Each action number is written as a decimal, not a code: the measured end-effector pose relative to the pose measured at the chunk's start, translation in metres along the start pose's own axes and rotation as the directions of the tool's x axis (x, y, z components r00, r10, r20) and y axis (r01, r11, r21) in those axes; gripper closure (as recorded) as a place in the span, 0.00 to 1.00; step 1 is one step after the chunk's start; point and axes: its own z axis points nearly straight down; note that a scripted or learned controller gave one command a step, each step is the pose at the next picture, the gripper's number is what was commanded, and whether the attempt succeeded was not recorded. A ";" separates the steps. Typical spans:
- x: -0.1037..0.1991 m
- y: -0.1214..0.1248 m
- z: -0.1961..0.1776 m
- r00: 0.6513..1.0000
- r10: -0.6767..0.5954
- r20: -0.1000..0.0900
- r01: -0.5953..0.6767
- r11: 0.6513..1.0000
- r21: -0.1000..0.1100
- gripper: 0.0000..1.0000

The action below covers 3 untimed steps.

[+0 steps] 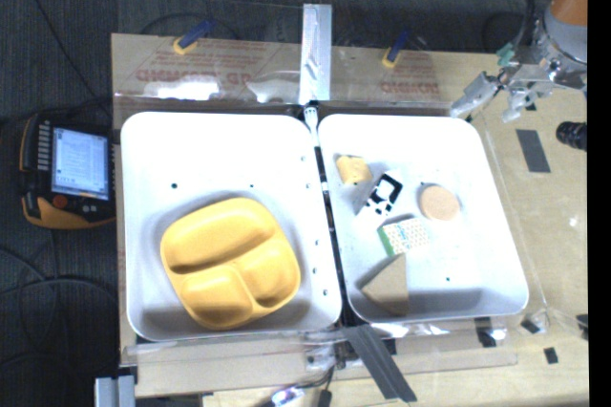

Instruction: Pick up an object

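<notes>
Gripper (501, 90) hovered at upper right, outside bins; finger state could not be told. Round tan disc (440, 202) lay in right bin (496, 204), mid-frame right. Likely light, rigid, flat; grasp across edges.

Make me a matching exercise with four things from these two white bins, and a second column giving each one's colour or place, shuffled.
Things:
1. Large divided plastic tray
2. Round flat disc
3. Small lumpy piece
4. Small rectangular card

Descriptions:
A. Green edge with a dotted white face
B. Yellow, lying in the left bin
C. Tan, toward the right of the right bin
D. Yellowish, near the divider between the bins

Pairs: 1-B, 2-C, 3-D, 4-A
</notes>
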 end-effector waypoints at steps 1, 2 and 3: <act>0.043 -0.057 0.096 0.999 0.042 0.001 -0.042 0.999 0.002 0.00; 0.123 -0.069 0.143 0.991 0.131 0.000 -0.131 0.991 0.002 0.00; 0.106 -0.047 0.178 0.992 0.124 0.000 -0.124 0.992 -0.010 0.00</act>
